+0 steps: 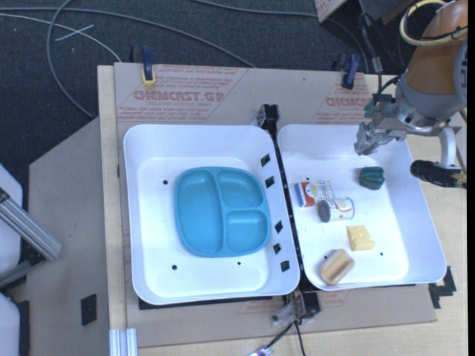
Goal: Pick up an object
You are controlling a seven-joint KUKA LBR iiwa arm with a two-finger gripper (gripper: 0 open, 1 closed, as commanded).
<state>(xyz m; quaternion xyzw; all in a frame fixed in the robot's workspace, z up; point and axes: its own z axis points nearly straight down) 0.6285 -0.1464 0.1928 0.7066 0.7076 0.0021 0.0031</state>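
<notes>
Green object (371, 177) sits just below the gripper (366, 145), which carries nothing I can see, grip width unclear, so it's pre-grasp: drop and close.

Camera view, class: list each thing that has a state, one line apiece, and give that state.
claw: over the right bin's far end, nothing seen between its fingers
blue divided plate: flat in the left bin, compartments bare
green object: resting on the right bin floor, apart from the claw
small can: lying on its side
yellow block: lying flat
tan piece: lying near the front rim
</notes>
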